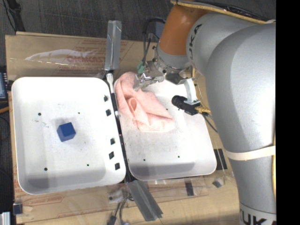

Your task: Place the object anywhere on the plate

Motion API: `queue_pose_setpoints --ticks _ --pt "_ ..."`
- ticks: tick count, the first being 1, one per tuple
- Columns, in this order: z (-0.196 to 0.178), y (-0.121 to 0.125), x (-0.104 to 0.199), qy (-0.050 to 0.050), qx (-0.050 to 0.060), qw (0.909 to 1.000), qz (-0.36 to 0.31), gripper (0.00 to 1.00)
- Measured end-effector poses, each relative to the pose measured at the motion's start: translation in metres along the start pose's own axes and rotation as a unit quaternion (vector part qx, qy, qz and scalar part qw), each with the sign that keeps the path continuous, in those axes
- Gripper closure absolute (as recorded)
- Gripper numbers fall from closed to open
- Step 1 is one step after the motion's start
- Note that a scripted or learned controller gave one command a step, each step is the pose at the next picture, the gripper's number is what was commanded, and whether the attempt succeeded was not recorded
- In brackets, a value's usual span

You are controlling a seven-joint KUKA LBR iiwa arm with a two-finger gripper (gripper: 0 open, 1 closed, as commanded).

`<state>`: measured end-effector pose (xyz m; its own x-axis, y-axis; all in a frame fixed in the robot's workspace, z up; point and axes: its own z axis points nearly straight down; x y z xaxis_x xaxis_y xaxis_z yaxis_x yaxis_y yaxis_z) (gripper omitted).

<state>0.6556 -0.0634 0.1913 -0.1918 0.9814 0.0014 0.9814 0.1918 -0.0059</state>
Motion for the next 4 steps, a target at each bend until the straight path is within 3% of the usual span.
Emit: queue_pose_setpoints --ticks 1,2,3,4 --pt "-0.041 0.000 0.001 -0.001 -0.002 1.0000 -0.005 1.00" --pt "-0.046 -0.012 0.052 -0.001 0.000 0.9785 -0.206 1.00" --pt "-0.036 -0.039 0.093 -0.001 0.000 0.9173 -0.398 1.00" --pt "-0.042 -0.061 0.148 -0.002 -0.001 0.8188 -0.574 1.00"
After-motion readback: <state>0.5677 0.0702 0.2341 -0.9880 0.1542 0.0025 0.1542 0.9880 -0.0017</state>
